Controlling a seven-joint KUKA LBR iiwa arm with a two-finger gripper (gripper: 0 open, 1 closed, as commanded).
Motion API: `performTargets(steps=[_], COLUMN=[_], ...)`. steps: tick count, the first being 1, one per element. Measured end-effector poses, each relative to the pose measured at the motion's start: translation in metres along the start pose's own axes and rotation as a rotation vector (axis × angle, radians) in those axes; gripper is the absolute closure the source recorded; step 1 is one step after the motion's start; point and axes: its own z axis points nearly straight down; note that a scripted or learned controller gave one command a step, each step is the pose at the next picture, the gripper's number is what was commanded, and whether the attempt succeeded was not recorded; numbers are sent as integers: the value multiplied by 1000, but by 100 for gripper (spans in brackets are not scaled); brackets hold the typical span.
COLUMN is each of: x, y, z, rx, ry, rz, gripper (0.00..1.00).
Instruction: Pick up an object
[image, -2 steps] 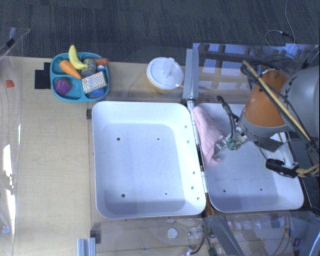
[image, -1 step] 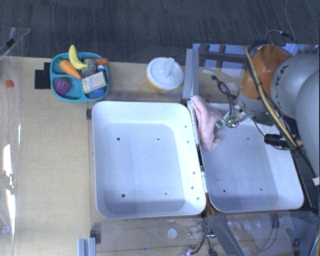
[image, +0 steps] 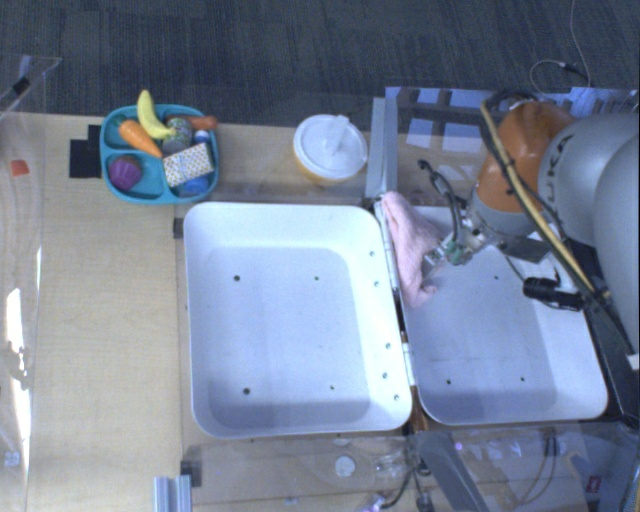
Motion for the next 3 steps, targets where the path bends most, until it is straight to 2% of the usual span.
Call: performTargets(steps=[1, 2, 3], x=[0, -12, -9], y=[0, 17, 26], z=[0, 1, -98], rx=[0, 6, 2], ry=[0, 5, 2], rz=[0, 312, 205], gripper=[0, 0, 0])
